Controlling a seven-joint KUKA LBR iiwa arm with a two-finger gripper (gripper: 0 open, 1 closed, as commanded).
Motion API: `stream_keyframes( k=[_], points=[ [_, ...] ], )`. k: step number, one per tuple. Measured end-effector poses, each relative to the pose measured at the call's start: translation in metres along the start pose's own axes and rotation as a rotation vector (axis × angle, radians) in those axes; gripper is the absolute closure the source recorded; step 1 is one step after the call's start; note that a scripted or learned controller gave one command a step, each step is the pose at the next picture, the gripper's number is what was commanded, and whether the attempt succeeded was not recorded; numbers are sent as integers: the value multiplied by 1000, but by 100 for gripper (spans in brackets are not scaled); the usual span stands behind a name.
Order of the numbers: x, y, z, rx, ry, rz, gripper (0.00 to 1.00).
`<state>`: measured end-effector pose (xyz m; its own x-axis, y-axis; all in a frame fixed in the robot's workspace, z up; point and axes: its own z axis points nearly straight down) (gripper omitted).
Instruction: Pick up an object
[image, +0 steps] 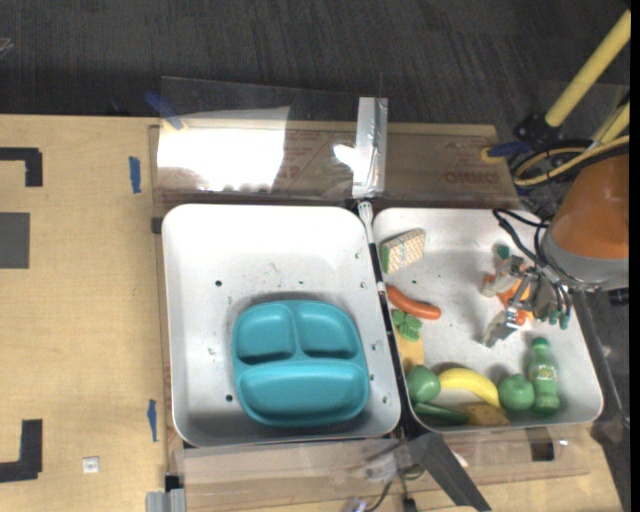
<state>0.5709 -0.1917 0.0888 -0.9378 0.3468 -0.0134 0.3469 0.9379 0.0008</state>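
Start at the left of the cardboard-topped bench (70, 300). The left shallow white bin (190, 230) holds a teal three-compartment plastic plate (298, 360), well to the left of the yellow plastic toy banana (470, 383), your reference here.

The banana lies on its side at the near wall of the right shallow white bin (450, 265). A round green toy pepper (422, 383) touches its left end. An orange toy carrot (415, 305) lies up and left of it, and a beige checked block (403, 248) sits farther up still. A green toy apple (517, 392) sits just right of the banana, with a small green toy bottle (541, 368) beside it.

The gripper (510, 318) hangs above and right of the banana, over bare bin floor. You cannot judge whether it is spread or closed, and nothing shows in it.

Any toy will do. They are probably light, hollow, rigid and slick. You'd do best with the carrot, taken across its narrow middle, since it lies apart from its neighbours. The banana is crowded, and the round ones may squirt out.
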Motion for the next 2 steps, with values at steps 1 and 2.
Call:
stream_keyframes(
  k=[1, 2],
  points=[
    [-4, 1, -14, 2, -14, -1, 100],
    [-3, 1, -13, 1, -12, -2, 0]
  ],
)
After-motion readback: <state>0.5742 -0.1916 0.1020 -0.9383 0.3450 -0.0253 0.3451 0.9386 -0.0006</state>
